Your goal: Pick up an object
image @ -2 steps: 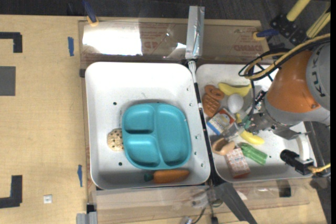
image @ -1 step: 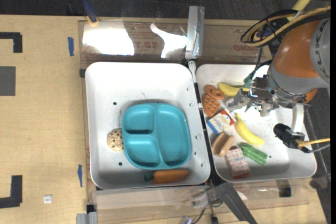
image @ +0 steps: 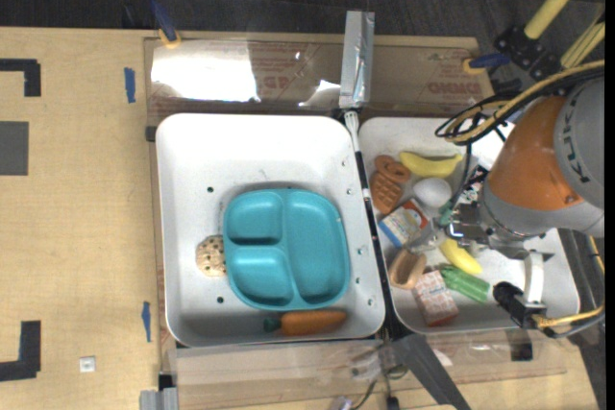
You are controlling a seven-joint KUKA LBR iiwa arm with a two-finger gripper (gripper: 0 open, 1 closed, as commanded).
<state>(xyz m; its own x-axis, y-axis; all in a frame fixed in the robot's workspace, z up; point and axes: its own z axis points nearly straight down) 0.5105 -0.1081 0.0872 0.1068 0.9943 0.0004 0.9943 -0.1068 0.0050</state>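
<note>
Camera view: end effector (image: 459,224) lowered into right bin (image: 567,298), among crowded toy food. Its opening and any hold cannot be told; hidden under wrist.

Yellow banana (image: 459,256) touching or just below it, green piece (image: 468,284) beyond; white ball (image: 431,193) just up-left.

Step judged: descent onto object, grasp not confirmed. Next move calls for closing, then straight lift clear of neighbours.

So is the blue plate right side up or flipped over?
Right side up: the blue plate shows its three hollow sections facing upward.
</note>
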